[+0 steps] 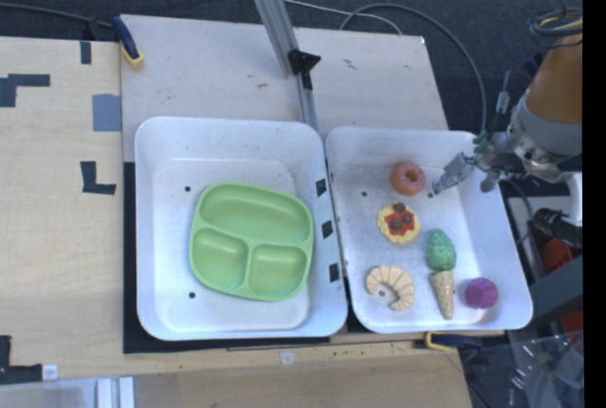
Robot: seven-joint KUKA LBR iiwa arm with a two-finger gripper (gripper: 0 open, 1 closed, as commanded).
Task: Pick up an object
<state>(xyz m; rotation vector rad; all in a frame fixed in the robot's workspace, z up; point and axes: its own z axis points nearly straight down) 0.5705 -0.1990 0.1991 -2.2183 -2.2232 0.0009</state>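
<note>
Toys sit in the right bin (492, 236) on the table (189, 75). The donut (408, 177) is at 12 o'clock in that bin. Below it is a small yellow tart (399, 222) with red and dark bits on top. A green ice cream cone (441, 266) is at about 4 o'clock from the tart. A croissant (392, 286) lies at 6 o'clock in the bin, and a purple ball (481, 292) is at 5 o'clock. The gripper (453, 175) is low over the bin at 1 o'clock, just beside the donut on its 3 o'clock side. I cannot tell if its fingers are open or closed. Nothing shows between them. The left bin (161, 207) holds a green plate (252, 241) with three parts.
</note>
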